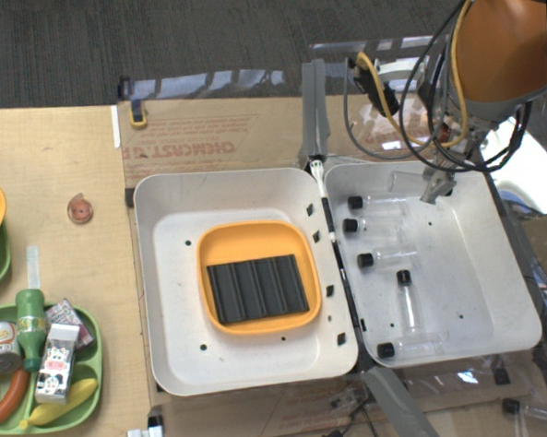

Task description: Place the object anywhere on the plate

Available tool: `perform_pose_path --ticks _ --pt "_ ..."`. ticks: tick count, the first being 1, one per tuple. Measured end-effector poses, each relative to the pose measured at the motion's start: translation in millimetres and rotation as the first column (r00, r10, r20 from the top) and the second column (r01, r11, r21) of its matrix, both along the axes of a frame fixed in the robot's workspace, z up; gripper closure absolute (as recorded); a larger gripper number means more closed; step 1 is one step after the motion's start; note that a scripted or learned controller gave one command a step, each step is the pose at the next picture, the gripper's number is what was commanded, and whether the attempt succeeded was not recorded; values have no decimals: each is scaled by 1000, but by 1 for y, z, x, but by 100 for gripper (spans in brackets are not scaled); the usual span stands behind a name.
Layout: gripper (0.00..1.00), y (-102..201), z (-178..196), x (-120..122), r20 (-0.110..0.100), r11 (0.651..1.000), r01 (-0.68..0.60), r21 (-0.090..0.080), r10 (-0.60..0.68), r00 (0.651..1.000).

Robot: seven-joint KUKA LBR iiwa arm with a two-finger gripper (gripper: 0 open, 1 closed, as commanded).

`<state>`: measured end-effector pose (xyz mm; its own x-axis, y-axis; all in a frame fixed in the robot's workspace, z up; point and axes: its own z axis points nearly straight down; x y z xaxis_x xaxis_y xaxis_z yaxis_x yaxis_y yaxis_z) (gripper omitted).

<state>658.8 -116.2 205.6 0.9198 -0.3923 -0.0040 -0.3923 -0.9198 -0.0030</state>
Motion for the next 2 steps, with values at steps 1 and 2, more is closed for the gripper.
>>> perform_pose_path --ticks 1,2 --pt "100 -33 103 1 4 980 -198 1 198 980" --pt "100 -81 210 1 5 980 -200 2 200 980"
